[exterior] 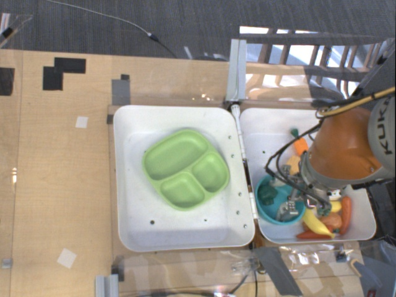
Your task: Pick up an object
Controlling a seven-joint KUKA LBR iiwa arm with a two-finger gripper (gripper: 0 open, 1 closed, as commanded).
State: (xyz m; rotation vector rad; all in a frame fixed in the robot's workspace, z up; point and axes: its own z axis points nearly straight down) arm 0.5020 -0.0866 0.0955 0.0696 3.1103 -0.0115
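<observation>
The toys lie heaped in my right bin (266, 125): a teal bowl (272, 203), a banana (314, 224), a red sausage (346, 210), a carrot (299, 145). My gripper (291, 208) hangs low over the bowl's right side; whether it is clenched or released I cannot tell. Nothing looks lifted, so I judge the pick not yet done. The green tray (185, 169) sits in the left bin (133, 228).

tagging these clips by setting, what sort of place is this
Likely a robotics lab bench set up for grasping trials: two white bins side by side on a wooden table, toy food and a green divided plate inside, and the arm's gripper reaching in.
</observation>
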